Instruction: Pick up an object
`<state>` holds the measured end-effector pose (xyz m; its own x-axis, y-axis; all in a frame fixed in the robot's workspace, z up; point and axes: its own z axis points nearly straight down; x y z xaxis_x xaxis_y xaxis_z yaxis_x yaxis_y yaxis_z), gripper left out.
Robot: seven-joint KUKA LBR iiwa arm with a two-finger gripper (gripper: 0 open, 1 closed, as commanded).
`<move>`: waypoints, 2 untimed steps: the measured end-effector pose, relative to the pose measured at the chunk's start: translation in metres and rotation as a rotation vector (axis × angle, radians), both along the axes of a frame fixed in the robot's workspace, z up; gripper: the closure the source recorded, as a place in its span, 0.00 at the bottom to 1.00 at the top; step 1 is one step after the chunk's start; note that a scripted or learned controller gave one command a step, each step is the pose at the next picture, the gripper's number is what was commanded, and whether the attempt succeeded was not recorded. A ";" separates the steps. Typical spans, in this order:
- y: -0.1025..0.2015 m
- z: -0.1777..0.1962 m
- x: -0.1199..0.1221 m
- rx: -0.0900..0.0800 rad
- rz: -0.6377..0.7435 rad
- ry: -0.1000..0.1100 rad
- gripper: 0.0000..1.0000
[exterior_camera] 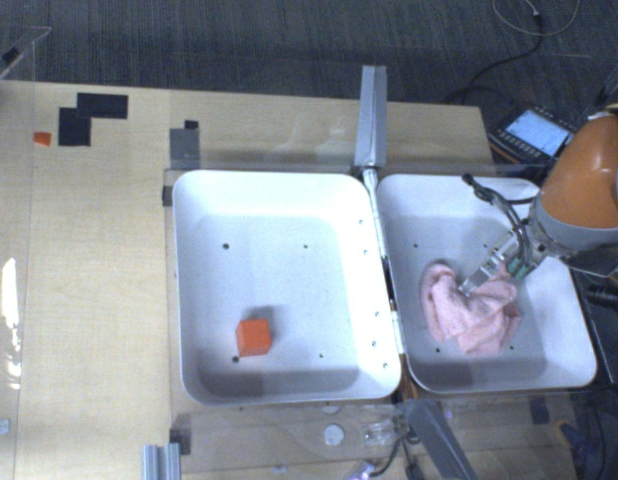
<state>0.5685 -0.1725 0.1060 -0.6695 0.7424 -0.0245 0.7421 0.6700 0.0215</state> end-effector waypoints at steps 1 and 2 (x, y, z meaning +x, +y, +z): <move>0.043 -0.013 0.014 -0.001 0.073 0.013 0.00; 0.045 0.000 0.017 0.000 0.075 0.004 1.00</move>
<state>0.5857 -0.1277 0.1060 -0.7235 0.6899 -0.0219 0.6897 0.7239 0.0189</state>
